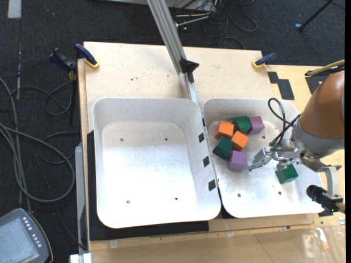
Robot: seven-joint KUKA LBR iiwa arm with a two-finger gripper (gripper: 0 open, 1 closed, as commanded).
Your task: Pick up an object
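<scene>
Several small blocks lie in the right white bin (258, 210). A cluster sits near its upper left: an orange block (225, 129), a dark green block (242, 124), a purple block (255, 125), a second orange block (239, 141), another green block (222, 147) and a purple block (237, 160). One green block (286, 173) lies apart, to the right, under the arm's wrist. My gripper (260, 160) hangs low over the bin floor, just right of the lower purple block and left of the lone green block. I see nothing held in it.
The left white bin (104, 147) adjoins the right one along a shared rim. A slanted metal pole (167, 29) crosses the bench's back. Yellow-tipped clamps (88, 56) sit at the back corners. The arm's orange band (326, 106) looms over the right bin's right edge.
</scene>
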